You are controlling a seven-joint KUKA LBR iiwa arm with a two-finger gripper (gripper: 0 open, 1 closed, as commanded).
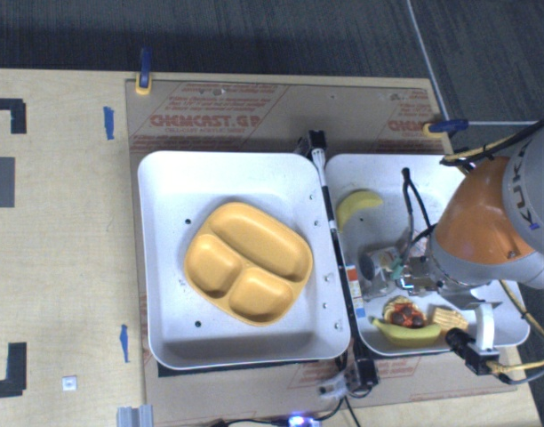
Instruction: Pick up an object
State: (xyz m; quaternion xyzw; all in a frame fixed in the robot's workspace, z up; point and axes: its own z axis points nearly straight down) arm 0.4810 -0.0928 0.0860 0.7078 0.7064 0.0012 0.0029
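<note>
Two bins [156,238]: one yellow tray [247,261], two bananas [356,205].

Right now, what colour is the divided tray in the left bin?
Yellow-orange divided tray, camera view.

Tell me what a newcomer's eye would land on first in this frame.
The big yellow three-compartment tray lying in the left bin stands out first. Next comes the arm's orange band over the right bin, with the gripper low among small items there: a yellow banana-shaped piece towards the bin's far side and a cluster of toy food by its near edge.
</note>
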